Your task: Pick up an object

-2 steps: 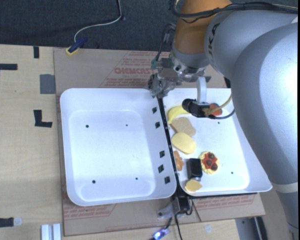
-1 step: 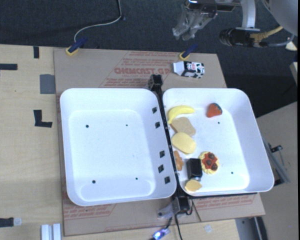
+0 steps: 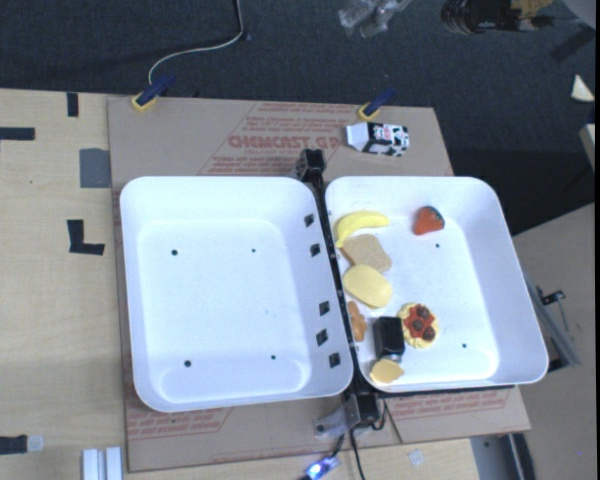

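Blurry and see-through grey, the hand (image 3: 378,3) hangs high at the top of the view, over the dark floor (image 3: 100,18) and well away from both bins, and I cannot tell how it is set. The right bin (image 3: 500,268) has the toys along its left side: a yellow banana (image 3: 360,224), a tan bread slice (image 3: 367,253), a yellow lemon (image 3: 368,286), a small pizza (image 3: 418,324), a black block (image 3: 388,336), and a red strawberry (image 3: 428,220) near the top. The left bin (image 3: 220,288) sits beside it on the brown worktop (image 3: 270,143).
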You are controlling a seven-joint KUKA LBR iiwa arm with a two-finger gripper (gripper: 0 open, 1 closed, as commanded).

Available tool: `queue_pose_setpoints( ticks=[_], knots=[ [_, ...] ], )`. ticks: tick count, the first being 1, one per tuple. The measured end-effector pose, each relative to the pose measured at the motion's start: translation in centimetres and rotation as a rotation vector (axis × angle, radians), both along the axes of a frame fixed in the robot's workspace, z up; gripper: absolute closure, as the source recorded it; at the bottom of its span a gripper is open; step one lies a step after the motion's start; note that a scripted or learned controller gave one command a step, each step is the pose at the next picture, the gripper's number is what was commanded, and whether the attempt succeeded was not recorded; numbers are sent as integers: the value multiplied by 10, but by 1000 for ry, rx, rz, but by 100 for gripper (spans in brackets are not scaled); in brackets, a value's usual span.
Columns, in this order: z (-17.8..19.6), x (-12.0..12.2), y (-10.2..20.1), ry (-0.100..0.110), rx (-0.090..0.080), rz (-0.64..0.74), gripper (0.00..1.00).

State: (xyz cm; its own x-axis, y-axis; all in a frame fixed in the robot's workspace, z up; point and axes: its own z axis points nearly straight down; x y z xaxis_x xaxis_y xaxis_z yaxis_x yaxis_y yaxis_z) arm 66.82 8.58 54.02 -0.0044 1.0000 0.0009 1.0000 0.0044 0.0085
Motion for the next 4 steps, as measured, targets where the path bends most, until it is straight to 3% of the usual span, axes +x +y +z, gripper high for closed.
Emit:
queue_pose_setpoints(
  ticks=[1, 2, 3, 4],
  knots=[
    [-218, -17, 28, 27, -4, -2, 100],
    [-198, -14, 28, 12, -1, 0, 100],
    [-297, -15, 81, 17, -2, 1, 100],
    [-281, -14, 79, 12, -1, 0, 100]
  ],
)
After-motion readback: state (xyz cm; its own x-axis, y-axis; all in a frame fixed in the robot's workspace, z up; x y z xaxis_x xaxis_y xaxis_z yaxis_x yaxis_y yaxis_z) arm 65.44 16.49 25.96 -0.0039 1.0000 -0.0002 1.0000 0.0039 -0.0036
